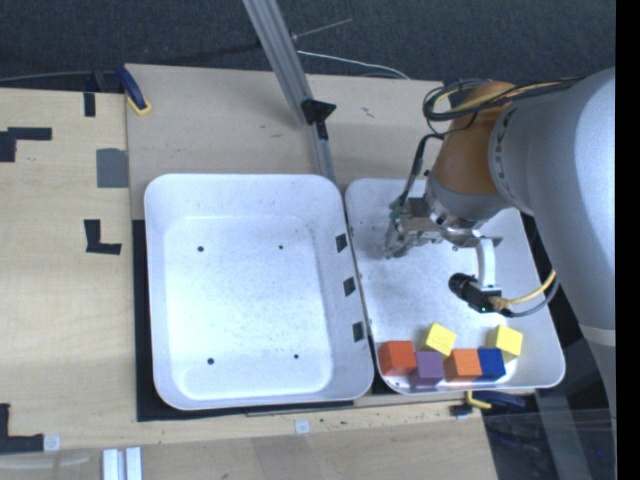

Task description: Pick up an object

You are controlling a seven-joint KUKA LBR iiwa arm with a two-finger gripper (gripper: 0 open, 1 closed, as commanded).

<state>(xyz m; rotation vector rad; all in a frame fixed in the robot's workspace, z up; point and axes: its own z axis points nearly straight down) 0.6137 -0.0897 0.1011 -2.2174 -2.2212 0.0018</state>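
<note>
The gripper hangs over the far end of the right bin, its finger state impossible to tell. The blocks cluster at that bin's near edge, well apart from it, so the pick seems not yet made.

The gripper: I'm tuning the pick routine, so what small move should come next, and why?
Probably shift the gripper toward the near edge of the right bin. It sits over bare floor at the far end, while the blocks, such as the orange block and yellow block, cluster along the near rim.
</note>
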